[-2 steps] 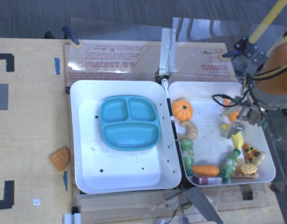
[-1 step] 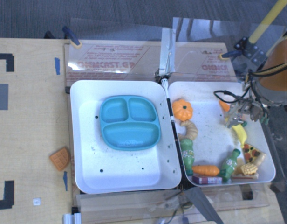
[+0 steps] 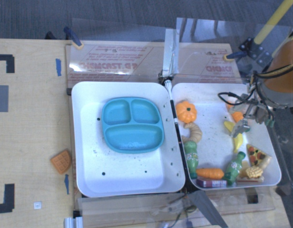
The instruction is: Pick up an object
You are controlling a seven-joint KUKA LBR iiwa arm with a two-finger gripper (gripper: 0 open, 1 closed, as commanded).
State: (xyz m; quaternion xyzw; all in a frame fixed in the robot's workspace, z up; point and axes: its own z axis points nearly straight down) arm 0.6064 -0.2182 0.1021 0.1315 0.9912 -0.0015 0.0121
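Arm: you see it [image 3: 279, 75] reach in from the right, orange band high at the edge, cables looping off the wrist.
Gripper: it [image 3: 243, 125] hangs over the upper right part of the right bin, tip pointing down toward the toys.
Jaws: you cannot tell whether they stand wide or narrow; the tip is small and tangled with cable. Nothing shows clearly between them.
Right bin: the white tray [image 3: 210, 99] carries all the loose toys.
Pumpkin: orange, at the bin's upper left [image 3: 186, 112], near the divider.
Tan curved piece: just below the pumpkin [image 3: 195, 133], touching or nearly so.
Green piece: below that, along the left wall [image 3: 191, 156].
Carrot: orange, lying flat near the front wall [image 3: 210, 173].
Green bottle: tilted, just right of the carrot [image 3: 234, 166].
Banana: yellow, right under the gripper tip [image 3: 238, 142]; a second yellow bit [image 3: 229, 126] and an orange bit [image 3: 237, 116] sit beside the tip, too small to name.
Pizza slice: near the right wall [image 3: 256, 154].
Corn: yellow, at the front right corner [image 3: 253, 173].
Left bin: the white tray [image 3: 89, 175] holds a blue divided plate [image 3: 132, 125], nothing in its compartments.
Counter: a small orange waffle-like square [image 3: 61, 161] lies on the wooden top, left of the left bin.
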